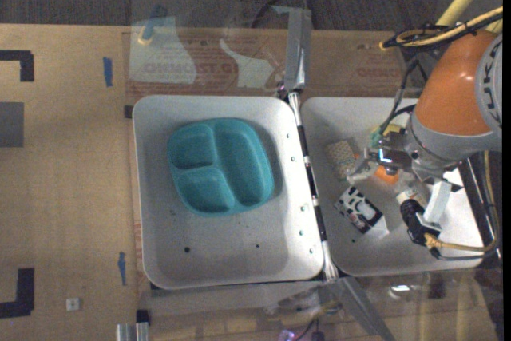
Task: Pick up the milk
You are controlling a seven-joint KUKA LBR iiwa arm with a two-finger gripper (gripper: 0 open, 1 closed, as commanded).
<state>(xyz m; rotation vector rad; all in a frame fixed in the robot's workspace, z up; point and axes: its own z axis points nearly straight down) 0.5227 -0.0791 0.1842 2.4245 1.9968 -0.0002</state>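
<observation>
Left bin (152, 251) holding a teal divided plate (222, 165); right bin (335, 247) beneath the arm (459, 104). The milk (359, 209), a black-and-white carton, lies flat in the right bin, just beside the gripper (383, 165), whose pincer state cannot be told.

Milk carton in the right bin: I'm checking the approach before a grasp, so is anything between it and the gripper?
Nothing visible blocks it. The milk carton lies bare in the right bin, the gripper just up-right of it.
</observation>
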